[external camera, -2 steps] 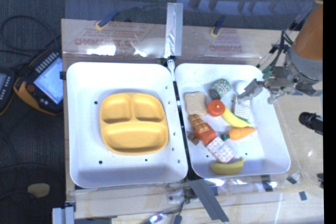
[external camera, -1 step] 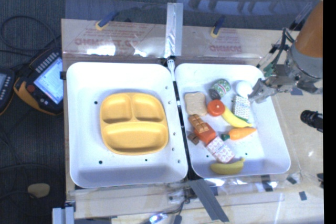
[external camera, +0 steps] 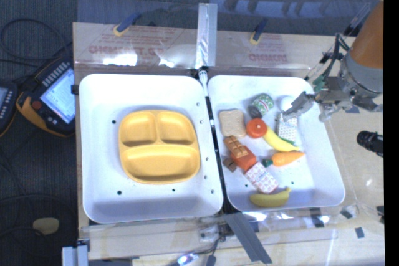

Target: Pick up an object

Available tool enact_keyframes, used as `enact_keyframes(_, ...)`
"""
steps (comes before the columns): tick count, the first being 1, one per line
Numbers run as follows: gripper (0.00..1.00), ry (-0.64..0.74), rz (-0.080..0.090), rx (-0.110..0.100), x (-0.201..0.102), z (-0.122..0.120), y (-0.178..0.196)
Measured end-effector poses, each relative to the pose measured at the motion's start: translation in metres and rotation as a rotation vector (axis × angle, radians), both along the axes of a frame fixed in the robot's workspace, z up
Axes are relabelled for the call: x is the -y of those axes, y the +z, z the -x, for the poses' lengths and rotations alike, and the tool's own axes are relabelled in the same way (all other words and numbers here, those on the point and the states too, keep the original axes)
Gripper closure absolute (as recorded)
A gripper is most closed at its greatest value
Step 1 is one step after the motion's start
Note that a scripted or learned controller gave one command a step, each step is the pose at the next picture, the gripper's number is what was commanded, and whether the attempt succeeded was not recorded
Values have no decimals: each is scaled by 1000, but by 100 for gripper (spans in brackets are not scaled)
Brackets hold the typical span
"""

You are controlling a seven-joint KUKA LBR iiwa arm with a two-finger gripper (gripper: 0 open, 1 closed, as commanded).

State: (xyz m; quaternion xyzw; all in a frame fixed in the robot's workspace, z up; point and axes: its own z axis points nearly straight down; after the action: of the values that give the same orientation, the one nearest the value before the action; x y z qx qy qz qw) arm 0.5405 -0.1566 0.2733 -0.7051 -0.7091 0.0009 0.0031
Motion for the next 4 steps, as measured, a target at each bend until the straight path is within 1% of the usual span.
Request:
enact_keyframes(1, 0, 112, 2, 5, -31, 19, -144)
enact_keyframes(2, 0, 105, 13, 36, -2, -73, -173)
enact_keyframes(3, 0, 38, 4, 4, 10, -35, -133)
enact_keyframes(4, 0, 12, 6, 7, -4, -97, -186)
